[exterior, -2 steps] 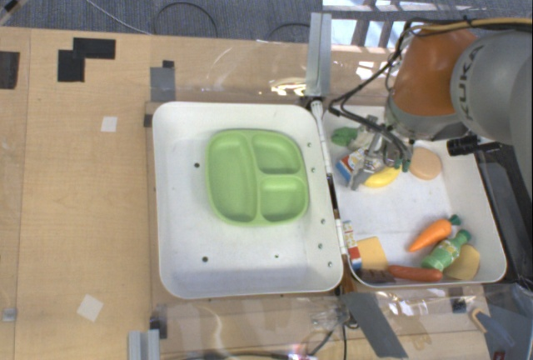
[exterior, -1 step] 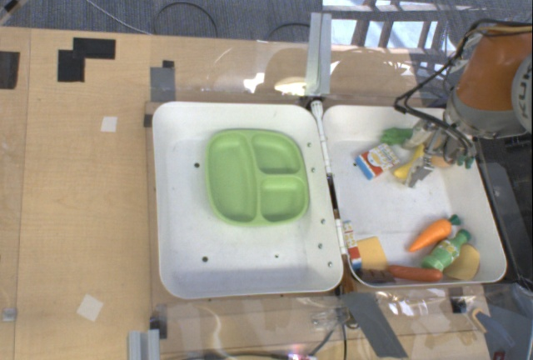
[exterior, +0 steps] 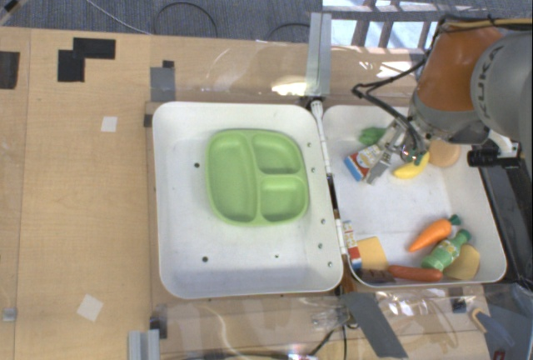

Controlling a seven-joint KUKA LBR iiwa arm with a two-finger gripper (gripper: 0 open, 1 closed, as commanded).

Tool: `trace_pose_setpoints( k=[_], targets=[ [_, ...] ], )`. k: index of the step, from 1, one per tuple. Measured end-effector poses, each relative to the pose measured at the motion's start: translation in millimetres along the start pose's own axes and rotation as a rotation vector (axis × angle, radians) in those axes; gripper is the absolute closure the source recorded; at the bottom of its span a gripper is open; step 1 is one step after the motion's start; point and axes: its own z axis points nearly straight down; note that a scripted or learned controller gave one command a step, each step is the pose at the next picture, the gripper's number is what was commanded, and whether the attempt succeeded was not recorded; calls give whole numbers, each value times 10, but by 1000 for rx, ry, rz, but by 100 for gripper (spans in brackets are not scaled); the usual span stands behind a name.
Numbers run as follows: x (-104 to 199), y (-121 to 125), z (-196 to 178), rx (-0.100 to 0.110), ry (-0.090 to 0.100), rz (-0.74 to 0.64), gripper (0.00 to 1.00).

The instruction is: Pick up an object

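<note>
Gripper (exterior: 388, 157): low in the right bin (exterior: 483, 208), at its upper part; whether the fingers are apart or together cannot be told.
Target (judged): carton (exterior: 360, 164), red, white and blue, just left of the fingertips, possibly touching; nothing is seen held.
Axis: carton's long axis appears slanted, lower-left to upper-right; blurred.
Neighbours: banana (exterior: 409, 169) just right of the gripper; green item (exterior: 371, 135) above the carton.
Right bin, lower part: carrot (exterior: 431, 235), green bottle (exterior: 446, 252), yellow block (exterior: 371, 252), red stick (exterior: 412, 272) along the lower wall.
Left bin (exterior: 179, 208): green divided tray (exterior: 256, 177) is held, compartments bare.
</note>
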Motion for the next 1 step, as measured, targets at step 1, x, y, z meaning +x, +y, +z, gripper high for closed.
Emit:
trace_pose_setpoints(
  k=[1],
  targets=[
    [106,275,-8,12,5,76,0]
  ],
)
